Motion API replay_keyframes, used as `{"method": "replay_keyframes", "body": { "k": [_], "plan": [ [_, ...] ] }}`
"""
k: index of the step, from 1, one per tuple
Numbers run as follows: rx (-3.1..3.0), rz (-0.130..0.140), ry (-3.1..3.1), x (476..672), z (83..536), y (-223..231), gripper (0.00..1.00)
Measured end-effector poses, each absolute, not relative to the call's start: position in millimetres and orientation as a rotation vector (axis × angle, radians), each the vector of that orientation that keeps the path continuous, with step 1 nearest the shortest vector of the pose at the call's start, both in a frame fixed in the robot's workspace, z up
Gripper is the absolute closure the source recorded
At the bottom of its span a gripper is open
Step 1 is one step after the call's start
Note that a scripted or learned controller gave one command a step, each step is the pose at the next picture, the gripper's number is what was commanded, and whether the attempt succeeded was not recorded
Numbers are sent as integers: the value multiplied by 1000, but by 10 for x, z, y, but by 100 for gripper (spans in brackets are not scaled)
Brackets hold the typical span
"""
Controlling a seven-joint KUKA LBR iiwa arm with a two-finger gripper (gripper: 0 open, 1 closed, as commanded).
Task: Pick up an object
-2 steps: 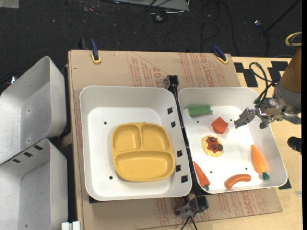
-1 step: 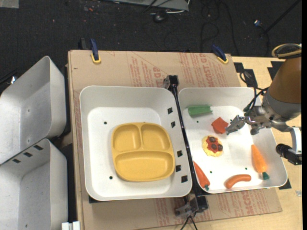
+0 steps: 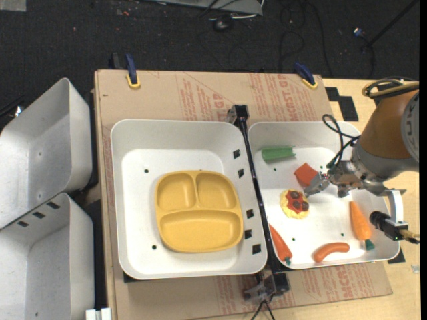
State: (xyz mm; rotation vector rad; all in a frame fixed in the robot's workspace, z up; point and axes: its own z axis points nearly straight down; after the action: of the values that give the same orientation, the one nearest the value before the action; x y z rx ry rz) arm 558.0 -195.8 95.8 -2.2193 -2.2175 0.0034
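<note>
Camera view, bench (image 3: 200, 92): brown board under two shallow white bins set side by side, seen from above at a slant.
Left bin (image 3: 133, 152): it carries a yellow divided plate (image 3: 199, 211), three compartments, lying flat near the middle.
Right bin (image 3: 320, 139): it carries the small play-food pieces, and my arm reaches over its right side.
My arm (image 3: 390, 135): grey with an orange band, coming in from the right and bent down over the right bin's far right part.
My pincer (image 3: 319, 184): low in the right bin, pointing left, its tip just beside the red block; I cannot tell how far apart it stands, and nothing shows between its tips.
Green piece (image 3: 278, 153): long and flat, lying near the bin's back wall.
Orange carrot, right (image 3: 359, 223): lying lengthwise near the right wall, green end toward the front.
Orange carrot, left (image 3: 279, 243): lying along the left wall near the front corner.
Sausage (image 3: 331, 251): reddish orange, curved, near the front wall between the two carrots.
Pizza slice (image 3: 295, 204): yellow with dark toppings, near the bin's middle, just below the red block.
Red block (image 3: 305, 175): slightly tilted, between the green piece and the pizza slice.
</note>
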Motion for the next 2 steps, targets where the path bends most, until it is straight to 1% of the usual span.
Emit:
{"method": "replay_keyframes", "body": {
  "k": [1,2],
  "plan": [
    [-2223,-1,-2222,5594,1093,-1963,100],
    [-2222,-5,-2229,5567,1662,-1876,100]
  ]
}}
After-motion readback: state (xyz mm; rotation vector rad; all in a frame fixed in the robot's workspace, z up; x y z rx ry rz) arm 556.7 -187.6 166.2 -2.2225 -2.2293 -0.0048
